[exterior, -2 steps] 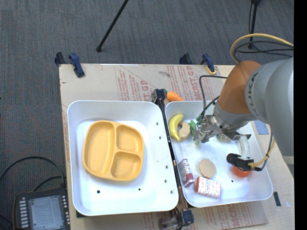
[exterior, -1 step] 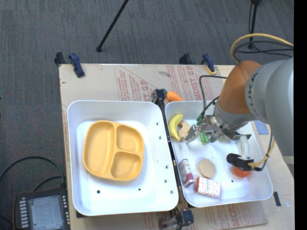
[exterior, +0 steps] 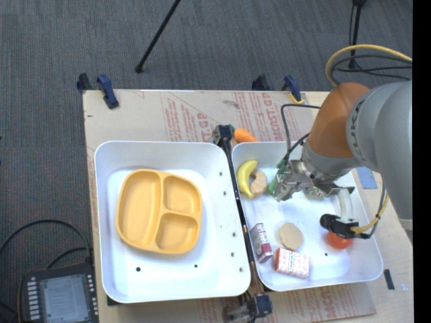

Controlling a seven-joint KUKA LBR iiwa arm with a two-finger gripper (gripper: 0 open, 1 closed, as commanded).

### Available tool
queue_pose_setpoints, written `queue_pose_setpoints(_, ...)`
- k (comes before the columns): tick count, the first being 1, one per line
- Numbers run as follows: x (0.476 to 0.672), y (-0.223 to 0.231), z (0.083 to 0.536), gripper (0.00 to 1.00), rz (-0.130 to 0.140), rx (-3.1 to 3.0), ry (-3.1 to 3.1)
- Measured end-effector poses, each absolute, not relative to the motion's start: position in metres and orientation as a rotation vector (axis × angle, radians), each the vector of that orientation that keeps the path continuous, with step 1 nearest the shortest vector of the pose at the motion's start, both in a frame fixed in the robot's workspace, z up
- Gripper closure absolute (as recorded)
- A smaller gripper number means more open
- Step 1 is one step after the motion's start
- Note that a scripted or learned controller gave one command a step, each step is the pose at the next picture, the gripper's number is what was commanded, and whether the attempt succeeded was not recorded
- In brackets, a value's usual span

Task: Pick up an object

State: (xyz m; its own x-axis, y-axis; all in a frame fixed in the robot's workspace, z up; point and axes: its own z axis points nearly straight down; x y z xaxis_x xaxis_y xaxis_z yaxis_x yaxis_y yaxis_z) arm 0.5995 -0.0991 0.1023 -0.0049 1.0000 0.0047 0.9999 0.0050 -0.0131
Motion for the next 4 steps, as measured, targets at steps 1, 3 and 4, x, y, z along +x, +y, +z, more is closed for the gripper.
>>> queue_pose_setpoints(1, 0.605, -0.145, 0.086, 1.00, 0.004, -2.219, -2.219)
queue_pose_setpoints(3, 0.644, -0.119, 0.102, 0.00, 0.007, -2.223, -2.226)
queue_pose_setpoints(4, 0.644, -0.117, 0.110, 1.00, 0.007, -2.214, -2.225)
